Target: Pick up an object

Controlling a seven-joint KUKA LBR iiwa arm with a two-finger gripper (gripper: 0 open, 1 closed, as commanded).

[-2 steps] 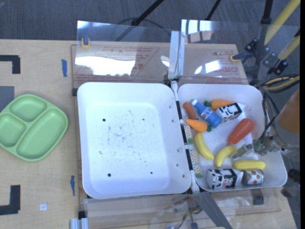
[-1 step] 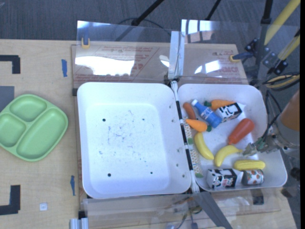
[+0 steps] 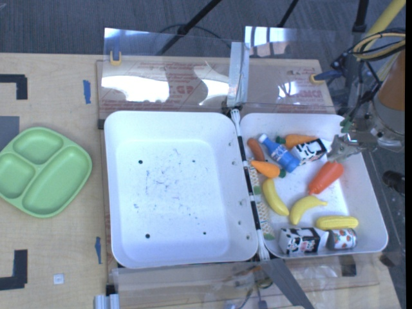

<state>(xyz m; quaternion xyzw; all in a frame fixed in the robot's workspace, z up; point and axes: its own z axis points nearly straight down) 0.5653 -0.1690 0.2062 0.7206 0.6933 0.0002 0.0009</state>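
A grey robot arm reaches in from the right edge of the frame, its jaws hovering over the upper right of the right bin, just above a carrot; whether they are open or closed cannot be told. That bin also holds bananas, a blue bottle and small milk cartons. A green divided plate sits on the desk at far left.

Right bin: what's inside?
Right bin holds carrots, bananas, a blue bottle, two cow-print cartons, a yellow piece and a small can. The gripper covers the spot beneath it.
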